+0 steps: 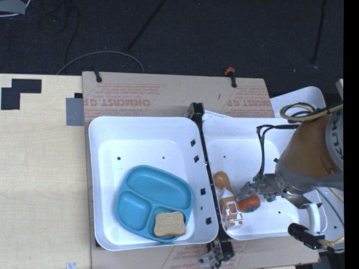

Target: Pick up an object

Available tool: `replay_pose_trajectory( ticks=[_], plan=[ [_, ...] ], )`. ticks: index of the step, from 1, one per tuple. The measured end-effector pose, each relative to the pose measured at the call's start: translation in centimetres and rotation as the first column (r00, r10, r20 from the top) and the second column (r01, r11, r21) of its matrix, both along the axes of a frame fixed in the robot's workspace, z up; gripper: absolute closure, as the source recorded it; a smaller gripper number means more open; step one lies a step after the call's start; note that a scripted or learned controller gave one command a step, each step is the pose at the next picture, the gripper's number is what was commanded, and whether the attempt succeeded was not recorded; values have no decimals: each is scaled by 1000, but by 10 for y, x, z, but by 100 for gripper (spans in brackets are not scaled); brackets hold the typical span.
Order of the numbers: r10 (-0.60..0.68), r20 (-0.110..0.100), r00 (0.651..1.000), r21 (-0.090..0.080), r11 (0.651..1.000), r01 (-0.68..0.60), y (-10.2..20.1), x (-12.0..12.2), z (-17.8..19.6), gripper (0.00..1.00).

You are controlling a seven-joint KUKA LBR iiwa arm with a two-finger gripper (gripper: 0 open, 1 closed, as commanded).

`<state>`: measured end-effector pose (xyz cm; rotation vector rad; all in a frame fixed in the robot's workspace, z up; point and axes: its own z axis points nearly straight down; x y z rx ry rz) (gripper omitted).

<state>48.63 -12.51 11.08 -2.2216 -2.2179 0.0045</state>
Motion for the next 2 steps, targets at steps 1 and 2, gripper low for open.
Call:
replay_pose_trajectory(
  ticks=[1,2],
  plan=[
    [-5,-2,1000,2,1000,5,-1,0,11,100],
    [-4,2,1000,1,1000,4,-5,-5,54,100]
  ],
)
